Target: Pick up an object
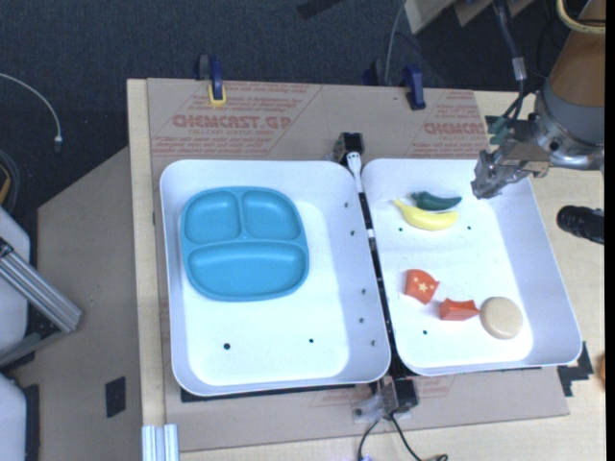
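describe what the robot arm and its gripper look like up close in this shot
The grey KUKA arm has an orange-brown band above a rounded wrist. A dark cable runs down beside it. Its small metallic grey two-finger gripper looks boxy, with dark fittings.

Poised over the far right part of the right bin [548,286]: the gripper [485,186]. Just left of it, nearly level: a pepper [437,200], touching a banana [429,219] on its near side. Nearer the camera than the gripper and left of it: a wedge [420,285]. Beside that wedge, nearer still: a flat block [458,308], touching a round piece [501,317] on its right, almost straight in front of the gripper. Far to the gripper's left, across the seam between bins: the left bin [274,339], holding a divided plate [245,243] in its far half.
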